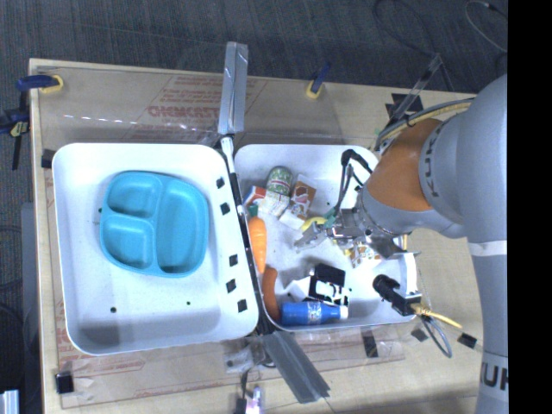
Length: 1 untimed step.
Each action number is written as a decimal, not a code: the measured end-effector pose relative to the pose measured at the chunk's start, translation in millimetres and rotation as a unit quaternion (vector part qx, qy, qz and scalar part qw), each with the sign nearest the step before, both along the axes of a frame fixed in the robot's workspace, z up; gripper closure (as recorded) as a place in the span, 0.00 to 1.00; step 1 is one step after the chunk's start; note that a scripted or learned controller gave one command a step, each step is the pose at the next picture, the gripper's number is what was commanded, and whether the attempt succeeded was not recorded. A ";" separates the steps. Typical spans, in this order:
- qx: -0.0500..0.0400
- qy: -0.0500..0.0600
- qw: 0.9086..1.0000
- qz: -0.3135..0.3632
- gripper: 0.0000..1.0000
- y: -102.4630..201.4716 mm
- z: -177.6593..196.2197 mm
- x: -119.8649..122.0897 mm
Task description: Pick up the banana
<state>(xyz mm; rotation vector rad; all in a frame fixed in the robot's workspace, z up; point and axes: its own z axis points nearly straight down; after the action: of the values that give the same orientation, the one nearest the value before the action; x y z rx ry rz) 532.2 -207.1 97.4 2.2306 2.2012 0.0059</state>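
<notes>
Where the arm dips into the right bin, claw low amid clutter, opening impossible to tell.

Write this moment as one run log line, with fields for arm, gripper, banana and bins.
arm: over right bin | gripper: low among clutter, state unclear | banana: not identifiable | left bin: blue tray | carrot, blue bottle: right bin
</notes>
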 end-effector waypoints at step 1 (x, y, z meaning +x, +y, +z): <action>0.002 0.004 1.000 0.000 0.00 -1.9 -4.6 30.5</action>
<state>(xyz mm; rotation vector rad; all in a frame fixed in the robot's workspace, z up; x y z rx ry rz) 562.7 -208.9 92.9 2.2370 2.2079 0.0014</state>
